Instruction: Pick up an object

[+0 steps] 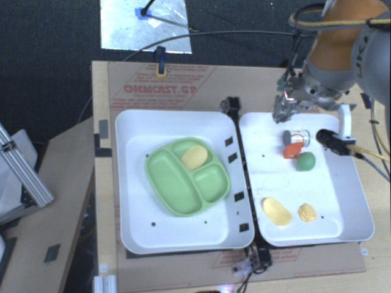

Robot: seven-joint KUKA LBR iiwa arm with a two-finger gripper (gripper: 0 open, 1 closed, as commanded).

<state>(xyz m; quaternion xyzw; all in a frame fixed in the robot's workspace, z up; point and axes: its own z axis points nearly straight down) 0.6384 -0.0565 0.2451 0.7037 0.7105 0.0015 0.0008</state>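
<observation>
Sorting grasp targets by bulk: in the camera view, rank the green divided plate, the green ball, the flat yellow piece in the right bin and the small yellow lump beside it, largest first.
1. green divided plate, by far the largest
2. flat yellow piece
3. green ball and small yellow lump: these look alike in size, so I won't rank them.

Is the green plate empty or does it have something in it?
Not empty. The green plate in the left bin holds one yellow piece in an upper compartment.

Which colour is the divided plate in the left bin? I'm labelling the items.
Light green; the divided plate shows plainly in the camera view.
</observation>
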